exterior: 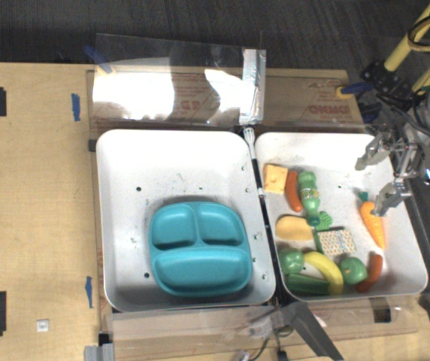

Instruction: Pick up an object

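Reaching in from the right, hanging the tool [379,177] over the right-hand part of the right bin [350,145], with both fingers [368,156] spread apart and gripping nothing. Hovering just above and beside the carrot [373,224], which is lying along the bin's right wall with its green top pointing towards the tool; whether touching it or not, impossible to tell.

Crowding the rest of that bin with toy food: showing a yellow cheese block [275,177] at the upper left, a red sausage [293,190] and a green corn cob [309,190] lying side by side next to it, an orange-yellow piece [294,228] below them, and a speckled cracker [335,241] near the middle. Piling a banana [324,268] across a green pepper [290,260] along the lower wall, with a second green piece [352,269] and a small red piece [375,265] sitting to the right.

Holding in the left bin [125,164] a teal divided plate [198,248], resting towards the lower wall, well apart from the tool.

Standing both bins side by side, touching, on the brown surface [34,201].
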Controlling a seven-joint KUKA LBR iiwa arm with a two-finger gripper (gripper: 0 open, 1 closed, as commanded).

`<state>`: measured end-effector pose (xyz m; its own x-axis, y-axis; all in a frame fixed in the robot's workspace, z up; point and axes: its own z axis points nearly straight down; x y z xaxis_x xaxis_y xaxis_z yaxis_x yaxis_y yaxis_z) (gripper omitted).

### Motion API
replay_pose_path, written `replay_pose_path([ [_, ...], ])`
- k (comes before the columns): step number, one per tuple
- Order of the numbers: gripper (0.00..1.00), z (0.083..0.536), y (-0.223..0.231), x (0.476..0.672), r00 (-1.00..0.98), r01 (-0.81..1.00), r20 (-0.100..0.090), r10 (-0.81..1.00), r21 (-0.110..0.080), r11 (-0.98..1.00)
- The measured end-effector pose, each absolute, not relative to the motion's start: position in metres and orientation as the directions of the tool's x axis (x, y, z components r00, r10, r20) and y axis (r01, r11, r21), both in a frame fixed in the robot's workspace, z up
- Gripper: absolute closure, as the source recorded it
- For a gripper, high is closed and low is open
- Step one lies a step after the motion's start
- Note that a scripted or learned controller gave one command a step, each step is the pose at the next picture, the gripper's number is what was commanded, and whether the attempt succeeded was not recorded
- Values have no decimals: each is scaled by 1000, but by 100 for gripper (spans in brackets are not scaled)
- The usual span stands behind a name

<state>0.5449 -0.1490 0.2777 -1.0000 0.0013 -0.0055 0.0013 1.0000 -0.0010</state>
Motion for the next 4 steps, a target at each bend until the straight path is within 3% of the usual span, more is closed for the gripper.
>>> replay_pose_path([
  [1,0,101,-194,565,-996,83,-16,82,-2,997],
  [2,0,97,-222,578,-998,56,-21,56,-1,998],
  [4,0,96,-225,518,-994,106,-27,105,-6,994],
])
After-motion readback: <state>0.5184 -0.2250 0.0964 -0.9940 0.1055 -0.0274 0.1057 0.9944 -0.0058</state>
